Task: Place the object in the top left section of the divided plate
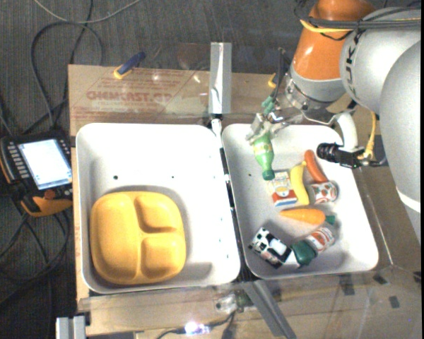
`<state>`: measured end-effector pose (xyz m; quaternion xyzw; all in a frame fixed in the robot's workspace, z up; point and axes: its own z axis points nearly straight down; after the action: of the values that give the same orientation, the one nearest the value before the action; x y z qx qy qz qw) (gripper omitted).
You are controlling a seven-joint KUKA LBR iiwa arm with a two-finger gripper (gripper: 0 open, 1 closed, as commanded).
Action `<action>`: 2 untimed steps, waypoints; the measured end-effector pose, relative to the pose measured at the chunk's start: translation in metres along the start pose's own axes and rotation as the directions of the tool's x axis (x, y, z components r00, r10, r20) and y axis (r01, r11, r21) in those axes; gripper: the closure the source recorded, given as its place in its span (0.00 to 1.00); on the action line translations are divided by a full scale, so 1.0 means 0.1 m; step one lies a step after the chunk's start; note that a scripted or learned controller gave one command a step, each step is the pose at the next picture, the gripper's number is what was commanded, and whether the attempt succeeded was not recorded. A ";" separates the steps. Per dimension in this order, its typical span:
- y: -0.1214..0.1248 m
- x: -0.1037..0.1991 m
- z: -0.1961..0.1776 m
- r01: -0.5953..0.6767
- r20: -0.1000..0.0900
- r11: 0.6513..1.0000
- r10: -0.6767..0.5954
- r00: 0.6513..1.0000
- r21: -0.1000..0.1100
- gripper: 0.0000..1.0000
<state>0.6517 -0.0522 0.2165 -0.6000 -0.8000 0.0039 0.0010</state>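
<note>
A yellow divided plate lies in the left bin, toward its front left. It has one long section on its left and two smaller ones on its right. My gripper hangs over the back left of the right bin. It is directly above the upper end of a green bottle that lies on the bin floor. I cannot tell whether it touches the bottle.
The right bin also holds a small red and yellow carton, a hot dog, a carrot, a red can, a black and white cow toy and a red bottle with a green cap. A tablet lies left of the bins.
</note>
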 end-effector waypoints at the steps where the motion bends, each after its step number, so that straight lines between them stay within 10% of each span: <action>1: -0.69 0.75 0.37 -0.091 -0.005 0.996 0.091 0.996 0.002 1.00; 2: -0.83 1.52 0.37 -0.190 -0.005 0.982 0.190 0.982 0.004 1.00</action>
<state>0.5291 0.0708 0.1799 -0.6738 -0.7389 0.0038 0.0039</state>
